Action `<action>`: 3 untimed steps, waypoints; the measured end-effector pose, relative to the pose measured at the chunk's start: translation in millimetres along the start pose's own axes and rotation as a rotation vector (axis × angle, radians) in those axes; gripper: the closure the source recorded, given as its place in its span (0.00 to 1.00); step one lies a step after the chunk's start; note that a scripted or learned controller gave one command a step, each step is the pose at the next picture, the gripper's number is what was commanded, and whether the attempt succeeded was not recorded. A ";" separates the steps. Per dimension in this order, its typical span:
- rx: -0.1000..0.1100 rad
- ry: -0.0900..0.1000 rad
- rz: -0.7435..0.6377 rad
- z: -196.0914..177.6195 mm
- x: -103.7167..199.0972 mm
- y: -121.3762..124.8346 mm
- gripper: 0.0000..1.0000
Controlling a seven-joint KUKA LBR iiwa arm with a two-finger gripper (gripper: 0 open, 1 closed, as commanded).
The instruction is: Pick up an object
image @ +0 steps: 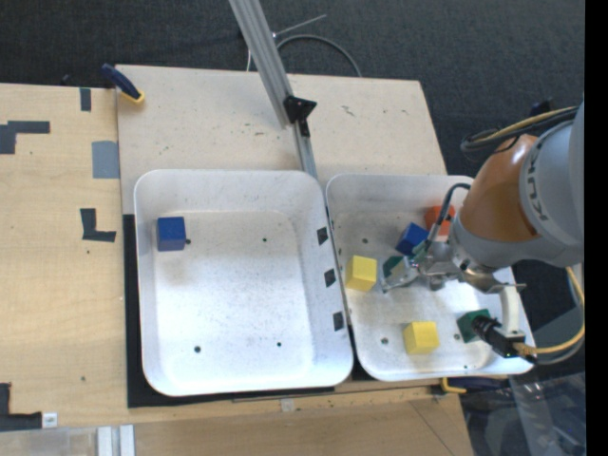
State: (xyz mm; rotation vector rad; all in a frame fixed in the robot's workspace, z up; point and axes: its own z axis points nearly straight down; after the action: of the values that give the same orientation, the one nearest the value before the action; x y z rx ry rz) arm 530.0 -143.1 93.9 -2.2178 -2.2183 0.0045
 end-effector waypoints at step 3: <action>-0.009 -0.003 -0.001 -111.4 -5.3 -2.3 1.00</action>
State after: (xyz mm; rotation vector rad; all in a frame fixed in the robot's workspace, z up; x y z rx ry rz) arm 528.2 -148.6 205.3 -2.2232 -2.2248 -0.0030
